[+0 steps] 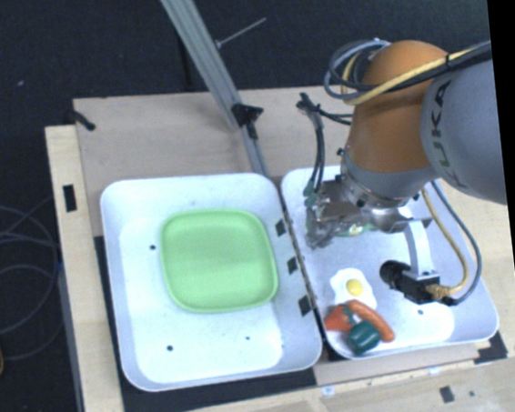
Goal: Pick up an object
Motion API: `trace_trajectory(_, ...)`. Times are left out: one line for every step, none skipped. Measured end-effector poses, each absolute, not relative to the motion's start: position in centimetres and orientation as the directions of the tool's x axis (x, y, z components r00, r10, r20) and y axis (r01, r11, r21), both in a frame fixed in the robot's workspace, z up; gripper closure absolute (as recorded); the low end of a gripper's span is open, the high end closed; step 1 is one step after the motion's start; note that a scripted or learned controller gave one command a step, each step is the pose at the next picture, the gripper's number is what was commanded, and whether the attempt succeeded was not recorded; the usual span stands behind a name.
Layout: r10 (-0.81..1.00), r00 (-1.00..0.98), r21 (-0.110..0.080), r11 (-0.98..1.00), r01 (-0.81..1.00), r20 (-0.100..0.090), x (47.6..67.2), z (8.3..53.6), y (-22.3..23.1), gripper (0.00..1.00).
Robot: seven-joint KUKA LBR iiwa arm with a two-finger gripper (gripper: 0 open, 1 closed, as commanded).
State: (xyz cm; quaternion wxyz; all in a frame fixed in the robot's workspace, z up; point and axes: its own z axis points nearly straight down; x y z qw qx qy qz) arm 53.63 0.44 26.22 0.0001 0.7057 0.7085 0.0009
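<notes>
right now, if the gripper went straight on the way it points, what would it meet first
Probably the bare floor of the right bin, close to its left wall. The gripper points down there; the toy fried egg seems off that line, but depth is unclear.

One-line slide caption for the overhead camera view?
Gripper over the right bin, beside a toy fried egg; a green plate lies in the left bin.

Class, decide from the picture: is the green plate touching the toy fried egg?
Apart. The camera view shows the green plate in the left bin and the fried egg in the right bin, with both bins' rims between them.
</notes>
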Motion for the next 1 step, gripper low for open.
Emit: trace_trajectory(1.000, -0.004, 0.000, 0.004, 1.000, 0.001, 54.18, 25.54, 5.75, 1.00)
